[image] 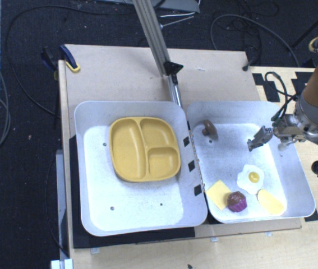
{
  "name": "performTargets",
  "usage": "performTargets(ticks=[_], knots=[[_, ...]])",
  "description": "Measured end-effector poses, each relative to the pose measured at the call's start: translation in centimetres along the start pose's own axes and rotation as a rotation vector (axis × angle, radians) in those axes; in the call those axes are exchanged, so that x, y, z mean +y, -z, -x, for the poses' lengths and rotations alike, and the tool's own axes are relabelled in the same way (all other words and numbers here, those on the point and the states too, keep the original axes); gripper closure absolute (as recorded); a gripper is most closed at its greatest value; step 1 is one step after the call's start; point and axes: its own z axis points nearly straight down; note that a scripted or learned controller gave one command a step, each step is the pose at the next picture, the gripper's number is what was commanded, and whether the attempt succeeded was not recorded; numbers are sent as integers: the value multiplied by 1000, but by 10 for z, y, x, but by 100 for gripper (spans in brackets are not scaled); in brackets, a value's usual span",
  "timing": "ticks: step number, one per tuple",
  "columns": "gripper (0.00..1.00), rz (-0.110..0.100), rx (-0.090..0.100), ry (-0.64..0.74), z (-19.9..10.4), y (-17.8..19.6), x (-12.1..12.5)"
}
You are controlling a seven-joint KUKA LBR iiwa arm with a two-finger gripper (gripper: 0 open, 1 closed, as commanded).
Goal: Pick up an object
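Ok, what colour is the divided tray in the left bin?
Mustard yellow all over, no pattern. The divided tray shows clearly in the camera view, lying in the left bin.

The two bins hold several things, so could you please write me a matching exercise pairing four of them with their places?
Things:
1. yellow divided plate
2. brown mushroom
3. fried egg
4. purple item

Places:
A. right bin, far left corner
B. right bin, near edge, between two yellow pieces
C. left bin
D. right bin, below the gripper

Pairs: 1-C, 2-A, 3-D, 4-B

Grey arm point(316, 114) with orange band, metallic wrist block, thin dark fingers point(258, 140), black cable.
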Motion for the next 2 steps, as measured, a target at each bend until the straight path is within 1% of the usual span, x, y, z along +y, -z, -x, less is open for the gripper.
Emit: performTargets(ticks=[1, 2], knots=[[0, 0, 0, -2, 7, -47, -3], [0, 0, 0, -2, 13, -98, -12]])
